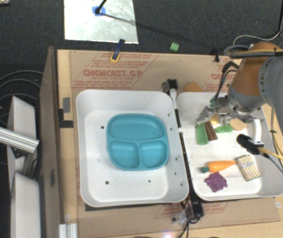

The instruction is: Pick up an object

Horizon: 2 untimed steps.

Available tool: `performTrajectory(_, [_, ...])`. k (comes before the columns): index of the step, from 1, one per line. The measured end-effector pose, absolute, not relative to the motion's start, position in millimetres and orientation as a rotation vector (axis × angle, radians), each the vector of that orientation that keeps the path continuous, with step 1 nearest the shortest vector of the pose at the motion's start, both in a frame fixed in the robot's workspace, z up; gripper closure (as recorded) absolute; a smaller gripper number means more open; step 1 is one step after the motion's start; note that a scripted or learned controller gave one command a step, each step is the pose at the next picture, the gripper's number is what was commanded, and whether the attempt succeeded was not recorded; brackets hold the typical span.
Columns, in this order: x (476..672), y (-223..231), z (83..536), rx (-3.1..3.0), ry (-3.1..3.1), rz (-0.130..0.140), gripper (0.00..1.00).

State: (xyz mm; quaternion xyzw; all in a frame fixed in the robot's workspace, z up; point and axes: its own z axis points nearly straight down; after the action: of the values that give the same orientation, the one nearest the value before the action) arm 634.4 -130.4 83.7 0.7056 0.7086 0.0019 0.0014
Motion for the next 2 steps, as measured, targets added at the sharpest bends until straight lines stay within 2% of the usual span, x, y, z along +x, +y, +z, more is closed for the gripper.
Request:
performTrajectory(1, [671.9,-153.6,174.0,2.207,2.22,0.01,0.0])
performTrajectory(2, [618.1,-129.7,95.4,2.213,2.222,0.005,0.0])
